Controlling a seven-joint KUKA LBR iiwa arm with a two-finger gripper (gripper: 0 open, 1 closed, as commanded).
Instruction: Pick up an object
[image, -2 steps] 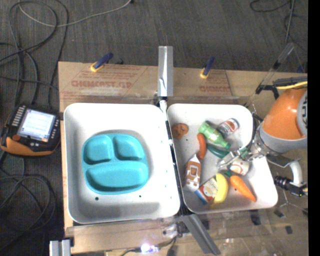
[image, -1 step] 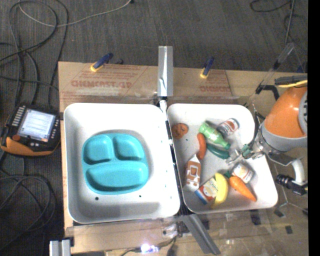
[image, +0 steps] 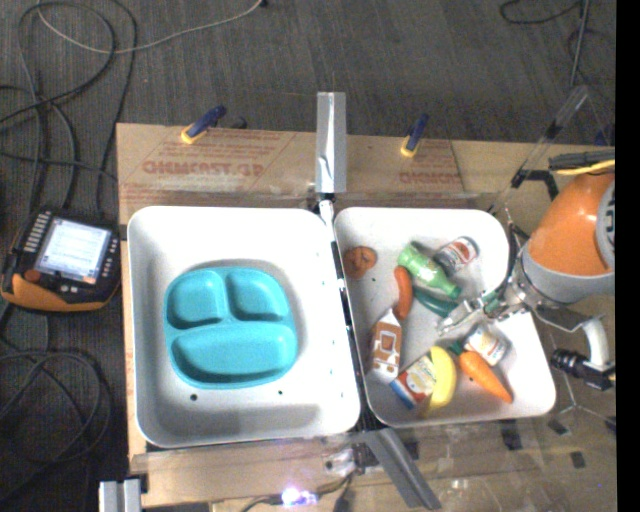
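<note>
I reach in from the right over a counter (image: 280, 165) faced with brown cardboard, standing on dark carpet strewn with black cables. An orange-edged pendant (image: 62, 258) with a lit screen lies on the floor, well left of the left bin. Two clamps, blue-handled (image: 203, 123) and yellow-handled (image: 411, 136), grip the cardboard's far edge.

The left bin (image: 150, 400) carries a turquoise divided plate (image: 233, 326). Touching it on its right is the right bin (image: 525, 395), my landmark.

My claw (image: 478, 310) sits low over the middle of the right bin, its thin fingers stretched leftward; how far they are parted I cannot tell, and nothing shows gripped between them.

Just left of the claw lies a green bottle (image: 430, 276), long axis running from upper left to lower right. Behind it rests a small can (image: 460, 251). Near the bin's front right corner lies a carrot (image: 486, 377), long axis slanting, tip toward that corner. Beside it sit a yellow lemon (image: 440, 375) and a small carton (image: 387, 343). A red sausage (image: 403, 291) stands nearly upright in view, and a brown cookie (image: 360, 260) lies by the left wall.
</note>
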